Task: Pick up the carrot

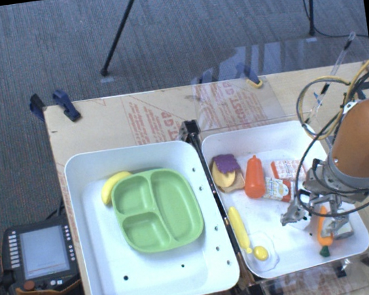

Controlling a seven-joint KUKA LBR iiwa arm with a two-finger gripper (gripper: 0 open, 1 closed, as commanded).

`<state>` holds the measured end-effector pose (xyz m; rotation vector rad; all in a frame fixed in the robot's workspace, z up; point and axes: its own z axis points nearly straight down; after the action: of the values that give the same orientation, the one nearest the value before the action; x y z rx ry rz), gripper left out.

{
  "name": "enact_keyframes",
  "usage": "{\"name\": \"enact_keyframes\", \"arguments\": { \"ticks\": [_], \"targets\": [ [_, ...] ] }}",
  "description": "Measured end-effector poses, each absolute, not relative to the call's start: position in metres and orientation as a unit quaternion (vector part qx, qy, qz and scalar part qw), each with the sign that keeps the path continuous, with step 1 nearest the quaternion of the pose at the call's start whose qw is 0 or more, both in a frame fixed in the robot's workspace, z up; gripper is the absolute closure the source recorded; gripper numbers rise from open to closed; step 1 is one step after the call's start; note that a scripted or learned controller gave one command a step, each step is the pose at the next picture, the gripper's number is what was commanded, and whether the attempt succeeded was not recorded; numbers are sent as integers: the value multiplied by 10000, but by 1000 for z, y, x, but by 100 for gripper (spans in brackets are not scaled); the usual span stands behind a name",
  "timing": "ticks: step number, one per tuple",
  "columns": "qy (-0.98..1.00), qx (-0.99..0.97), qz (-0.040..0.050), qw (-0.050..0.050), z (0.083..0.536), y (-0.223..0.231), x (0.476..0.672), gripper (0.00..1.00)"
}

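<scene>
I see the carrot (323,226) lying roughly upright-in-view at the near right of the right bin (264,131), directly under the gripper (316,212); whether it's clenched, I cannot tell.

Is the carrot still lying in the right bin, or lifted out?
In the bin. The carrot lies low by the right bin's near right corner, under the gripper; whether it is gripped, cannot tell.

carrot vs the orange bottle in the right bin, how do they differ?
The carrot lies at the bin's near right corner, under the gripper, partly hidden; the orange bottle lies in the open near the far side. The carrot looks slimmer with a green end; the bottle is fatter, capped. Both are orange.
</scene>
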<state>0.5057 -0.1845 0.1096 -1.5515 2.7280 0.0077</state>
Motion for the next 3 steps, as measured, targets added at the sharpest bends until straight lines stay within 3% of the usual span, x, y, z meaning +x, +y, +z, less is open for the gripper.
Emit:
{"name": "enact_keyframes", "arguments": {
  "ticks": [1, 2, 3],
  "targets": [
    [8082, -5887, 85, 118, 89, -193, 483, 0],
    [8094, -5872, 84, 93, 97, -195, 483, 100],
    [7661, -6427, 22, 22, 134, -139, 477, 100]
  ]
}}
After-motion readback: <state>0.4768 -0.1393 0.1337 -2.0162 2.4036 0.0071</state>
